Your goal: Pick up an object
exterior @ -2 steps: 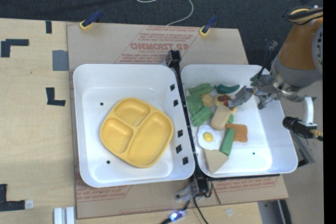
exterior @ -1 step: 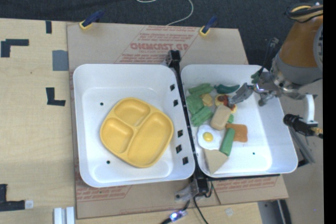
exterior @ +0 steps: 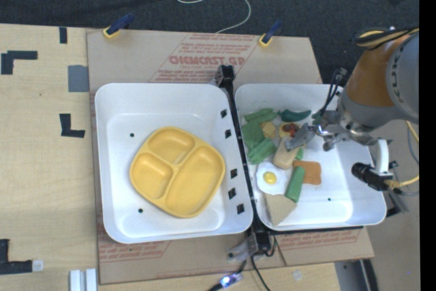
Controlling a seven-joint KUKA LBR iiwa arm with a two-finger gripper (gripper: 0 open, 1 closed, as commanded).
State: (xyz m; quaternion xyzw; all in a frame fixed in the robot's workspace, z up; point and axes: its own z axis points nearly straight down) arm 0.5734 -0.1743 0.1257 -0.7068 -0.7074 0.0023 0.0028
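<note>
Wooden bench (exterior: 41, 167) under a cardboard sheet, two white bins on it side by side. Left bin (exterior: 116, 105) holds a yellow divided plate (exterior: 178, 172). Right bin (exterior: 340, 208) holds a heap of toy food at its left half: green leafy pieces (exterior: 257, 136), a tan bread-like piece (exterior: 285, 157), an orange slab (exterior: 310, 172), a green stick (exterior: 296, 182), a fried egg (exterior: 270, 179).

Hand (exterior: 300, 139) comes in from the right, low over the heap, tip just above or touching the tan bread-like piece. Too small and dark to tell how far open it is, or whether anything is caught in it.

Key relation: nearest object, the tan bread-like piece, lies directly below and slightly left of the hand tip, long axis roughly up-down in view. Judgement: likely a straight descent, little sideways shift needed. Risk: neighbours packed tight, may get nudged.
</note>
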